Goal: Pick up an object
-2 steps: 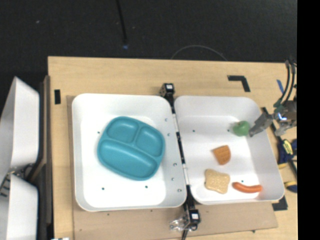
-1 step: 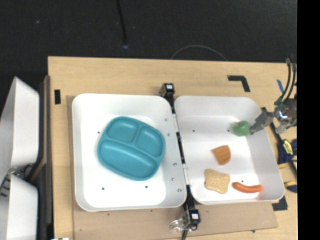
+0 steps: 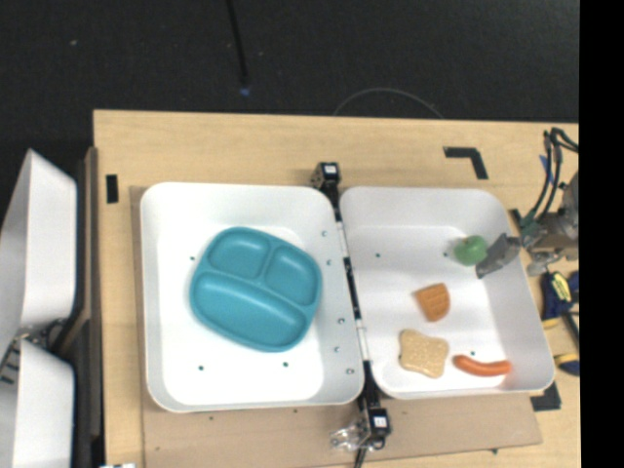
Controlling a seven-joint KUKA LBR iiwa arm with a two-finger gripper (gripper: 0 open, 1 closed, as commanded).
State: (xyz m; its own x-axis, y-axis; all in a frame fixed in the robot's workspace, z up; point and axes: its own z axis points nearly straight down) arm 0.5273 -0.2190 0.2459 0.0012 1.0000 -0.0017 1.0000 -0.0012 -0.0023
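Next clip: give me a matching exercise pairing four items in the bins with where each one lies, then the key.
Things:
1. blue divided plate
2. green object
3. bread slice
4. orange-red sausage

Places:
A. right bin, near its front right corner
B. left bin, about the middle
C. right bin, far right part, next to the hand
D. right bin, front, just left of the sausage

Pairs: 1-B, 2-C, 3-D, 4-A

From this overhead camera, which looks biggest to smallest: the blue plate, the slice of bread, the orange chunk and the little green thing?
1. Blue plate, by far the largest.
2. Slice of bread.
3. Orange chunk.
4. Green thing, though the hand beside it may hide part of it, so the last two are close.
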